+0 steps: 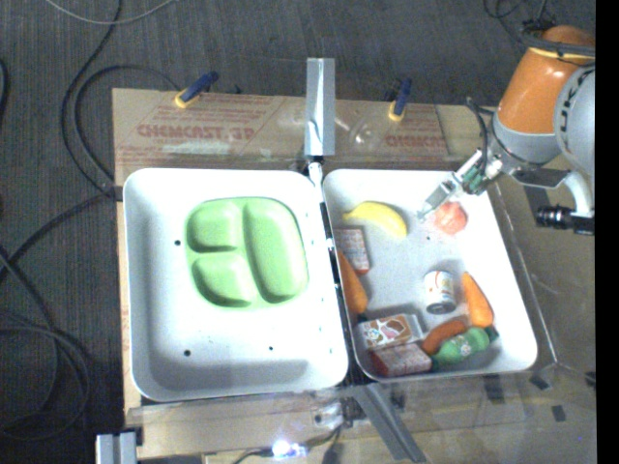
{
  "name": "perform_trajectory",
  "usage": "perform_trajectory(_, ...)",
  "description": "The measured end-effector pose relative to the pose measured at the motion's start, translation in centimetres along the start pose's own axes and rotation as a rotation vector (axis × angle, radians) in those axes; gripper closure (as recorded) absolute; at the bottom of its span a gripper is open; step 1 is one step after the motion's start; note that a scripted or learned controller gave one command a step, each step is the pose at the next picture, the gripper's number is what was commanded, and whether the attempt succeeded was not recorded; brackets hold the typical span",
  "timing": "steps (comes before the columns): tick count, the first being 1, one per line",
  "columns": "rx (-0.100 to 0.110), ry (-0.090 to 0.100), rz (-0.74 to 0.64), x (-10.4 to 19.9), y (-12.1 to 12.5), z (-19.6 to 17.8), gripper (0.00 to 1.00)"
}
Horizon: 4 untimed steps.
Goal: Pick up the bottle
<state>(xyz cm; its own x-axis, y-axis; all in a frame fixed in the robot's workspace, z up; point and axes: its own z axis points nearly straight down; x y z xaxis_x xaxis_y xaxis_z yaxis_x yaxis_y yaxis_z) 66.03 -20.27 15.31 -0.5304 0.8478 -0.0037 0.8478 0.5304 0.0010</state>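
While the gripper (447, 193) hovers, its state unclear, two white bins (145, 356) sit on a brown bench (232, 133) above dark carpet (58, 85).

Both shallow white plastic bins (145, 288) look smooth with a soft sheen, not mirror-glossy. The green three-compartment tray (248, 251) inside the left one is matt plastic, kinda chalky looking. The brown cardboard sheet (193, 133) on the desk is flat, dull paper stock with red print. The upright grey metal bar (320, 109) has a brushed, slightly shiny finish. The yellow plastic banana (378, 218) looks smooth and waxy. The arm's big orange band (542, 90) is glossy, catching highlights. The floor is rough dark grey carpet (58, 259).
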Motion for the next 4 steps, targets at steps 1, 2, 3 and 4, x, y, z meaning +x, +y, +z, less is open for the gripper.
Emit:
perform_trajectory(1, -0.003, -0.004, -0.251, -0.3, -2.2, 6.5, 0.00)
perform_trajectory(2, -0.003, -0.004, -0.251, -0.3, -2.2, 6.5, 0.00)
perform_trajectory(3, -0.008, -0.008, -0.252, -0.3, -1.9, 5.3, 1.00)
perform_trajectory(4, -0.003, 0.002, -0.313, 8.2, 1.0, -6.9, 1.00)
